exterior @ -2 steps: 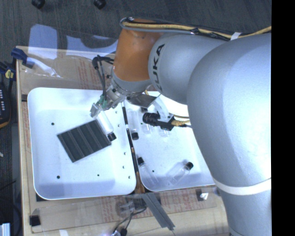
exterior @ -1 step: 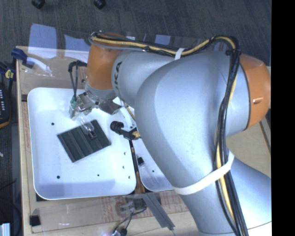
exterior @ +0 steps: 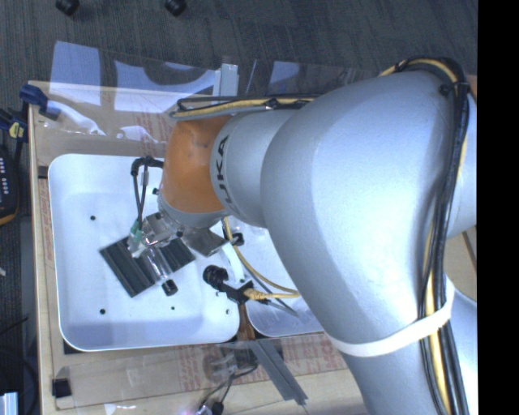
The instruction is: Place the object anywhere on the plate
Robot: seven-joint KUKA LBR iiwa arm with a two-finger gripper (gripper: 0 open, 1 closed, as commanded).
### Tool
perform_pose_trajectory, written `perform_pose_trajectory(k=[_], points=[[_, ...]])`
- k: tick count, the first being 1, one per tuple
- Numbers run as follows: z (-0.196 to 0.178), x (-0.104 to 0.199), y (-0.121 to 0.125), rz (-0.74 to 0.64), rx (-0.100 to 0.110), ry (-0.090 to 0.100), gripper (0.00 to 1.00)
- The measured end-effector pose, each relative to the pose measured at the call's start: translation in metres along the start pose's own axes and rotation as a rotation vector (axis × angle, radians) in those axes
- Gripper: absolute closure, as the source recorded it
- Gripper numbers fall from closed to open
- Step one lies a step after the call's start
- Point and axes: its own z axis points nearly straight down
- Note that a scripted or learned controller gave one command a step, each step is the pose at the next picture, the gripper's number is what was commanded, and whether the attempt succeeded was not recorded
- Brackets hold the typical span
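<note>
Camera view: gripper [exterior: 154, 253] down in left bin [exterior: 81, 316]; finger state can't tell (arm blocks). No object or plate identifiable, so handling unjudgeable.

- A dark grey ribbed carpet floor [exterior: 268, 28] runs across the top, with two small black objects [exterior: 122, 6] lying on it.
- The pale wooden table [exterior: 122, 377] shows printed reddish lettering along its near strip.
- Clear plastic sheeting [exterior: 122, 77] lies at the table's far edge, catching bluish light.
- A dark device with small buttons [exterior: 6, 182] sits at the left border.
</note>
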Motion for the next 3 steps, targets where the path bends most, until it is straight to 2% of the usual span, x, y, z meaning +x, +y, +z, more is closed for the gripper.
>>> perform_pose_trajectory(k=[1, 2, 3], points=[[0.012, -0.028, 0.077, 0.172, 0.002, -0.001, 1.0], [-0.086, -0.092, 0.011, -0.179, 0.0, -0.002, 1.0], [0.016, -0.026, 0.069, -0.205, 0.002, -0.001, 1.0]])
